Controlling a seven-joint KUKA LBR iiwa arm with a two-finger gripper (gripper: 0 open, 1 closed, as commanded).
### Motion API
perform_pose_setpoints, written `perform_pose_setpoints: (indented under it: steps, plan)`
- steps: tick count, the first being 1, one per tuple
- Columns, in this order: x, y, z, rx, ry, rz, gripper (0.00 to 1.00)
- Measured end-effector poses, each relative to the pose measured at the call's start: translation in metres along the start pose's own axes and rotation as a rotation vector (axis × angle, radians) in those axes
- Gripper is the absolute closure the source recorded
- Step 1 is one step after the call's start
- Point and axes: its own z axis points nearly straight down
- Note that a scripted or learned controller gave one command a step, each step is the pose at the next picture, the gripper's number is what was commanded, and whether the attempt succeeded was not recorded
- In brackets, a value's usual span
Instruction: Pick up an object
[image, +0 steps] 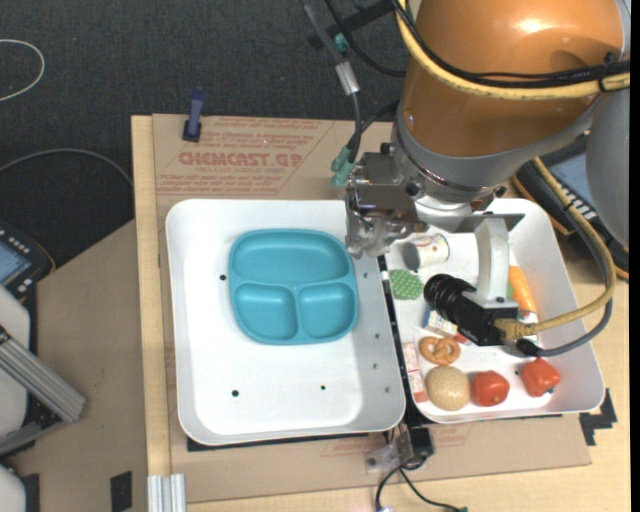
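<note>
We find the gripper (368, 238) low over the ridge where the two bins meet, toward the far end of that ridge, with the bulk of the arm above it. From this angle we cannot tell whether it is set wide or narrow, and we see nothing held in it.

The left bin (190, 300) bears a blue divided plate (293, 285), whose far right corner lies just beside the gripper, on the view's left of it. The right bin (578, 340) carries the small things: a little white pot (433, 250), a green pad (405, 285), a carrot (521, 287), a pretzel (439, 350), a pale egg (447, 388) and two red fruits (489, 388) along the near edge.

What the coming move turns on, as we judge it, is that the nearest graspable things lie across the ridge, on the view's right of the gripper. The white pot is just beside it and seems to lie on its side with its long axis running across the view, though the arm shades it. The green pad sits near, a little toward the front. The plate is closer but broad and flat, so we would expect a short shift rightward into the right bin before any descent.
</note>
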Motion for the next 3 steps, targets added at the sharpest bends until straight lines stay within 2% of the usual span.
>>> perform_pose_setpoints:
  steps: [2, 3]
  plan:
    - [0.004, 0.001, -0.022, -0.007, 0.002, -0.009, 1.00]
    - [-0.055, -0.001, 0.117, 0.012, -0.004, 0.001, 1.00]
